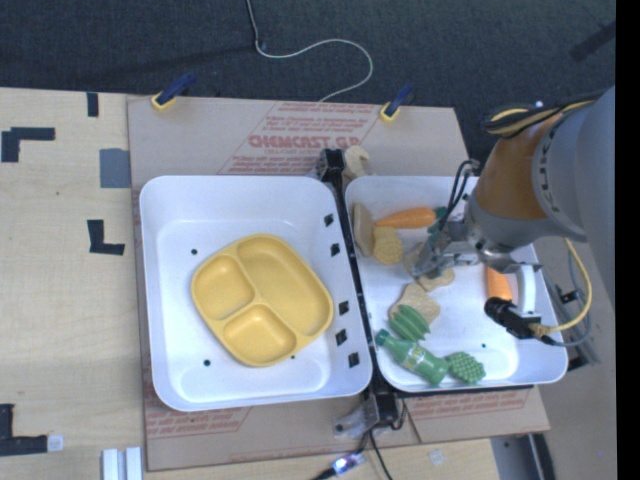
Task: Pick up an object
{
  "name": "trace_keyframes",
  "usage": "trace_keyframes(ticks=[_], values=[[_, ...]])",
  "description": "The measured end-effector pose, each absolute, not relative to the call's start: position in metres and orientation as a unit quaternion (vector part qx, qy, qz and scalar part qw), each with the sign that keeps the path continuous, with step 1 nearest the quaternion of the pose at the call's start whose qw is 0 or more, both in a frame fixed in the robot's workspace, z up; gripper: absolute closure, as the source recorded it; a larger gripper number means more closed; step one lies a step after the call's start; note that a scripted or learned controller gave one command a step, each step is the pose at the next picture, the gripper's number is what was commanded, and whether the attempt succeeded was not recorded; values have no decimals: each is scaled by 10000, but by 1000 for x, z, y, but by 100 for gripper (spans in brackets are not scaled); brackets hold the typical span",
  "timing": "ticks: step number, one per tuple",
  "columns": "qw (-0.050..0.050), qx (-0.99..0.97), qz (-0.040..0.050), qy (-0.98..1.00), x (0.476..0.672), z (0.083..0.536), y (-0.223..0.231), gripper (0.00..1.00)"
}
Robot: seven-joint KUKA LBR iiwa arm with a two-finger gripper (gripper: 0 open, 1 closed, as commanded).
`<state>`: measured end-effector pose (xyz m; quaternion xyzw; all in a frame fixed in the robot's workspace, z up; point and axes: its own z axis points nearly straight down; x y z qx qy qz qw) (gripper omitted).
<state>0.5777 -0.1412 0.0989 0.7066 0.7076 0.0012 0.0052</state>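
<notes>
The right bin (520,373) holds several small toy foods. An orange carrot (405,218) lies near its far side, with two tan bread pieces (372,238) to the left of it. A tan cracker (418,303) lies mid-bin, and green vegetable pieces (425,360) lie along the near edge. A small orange piece (498,284) rests at the right, beside the arm. My gripper (432,260) reaches down into the middle of this bin, just right of the bread and right over a small tan piece (437,279). Its tip is dark and partly hidden by the wrist.
The left bin (170,218) holds a yellow divided plate (262,298). A black divider (345,258) runs between the two bins. The grey and orange arm (520,188) covers the right bin's far right corner. A cable (300,48) trails behind the bench.
</notes>
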Motion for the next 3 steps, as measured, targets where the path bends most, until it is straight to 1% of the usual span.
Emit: trace_keyframes(ticks=[1,3], values=[[7,7072,4,7070,569,147,-144,100],[13,7066,6,7076,569,227,-147,100]])
